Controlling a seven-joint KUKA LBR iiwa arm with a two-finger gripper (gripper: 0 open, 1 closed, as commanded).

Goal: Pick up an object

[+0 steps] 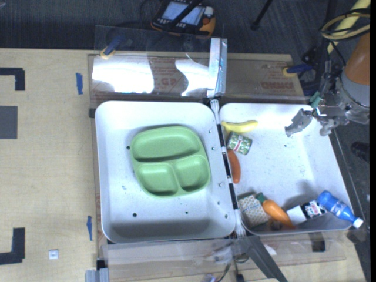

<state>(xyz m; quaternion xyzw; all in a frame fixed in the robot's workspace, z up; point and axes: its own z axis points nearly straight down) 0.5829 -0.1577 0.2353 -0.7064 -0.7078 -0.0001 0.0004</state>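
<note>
Banana [239, 124] lies in the right bin [305, 175], well apart from the open, empty gripper [309, 124]

The divided plate [170, 160] sits mid left bin [111, 175]. In the right bin [305, 157]: banana [239, 124] at eleven, can [239, 143] below it, carrot [276, 211], sponge [251, 210] and bottle [330, 207] toward six.

Dark carpet floor [70, 10]; wooden bench [47, 157]

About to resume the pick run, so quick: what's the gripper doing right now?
Gripper: open, holding nothing, hanging over the right bin's upper right area, apart from the items in it.
</note>
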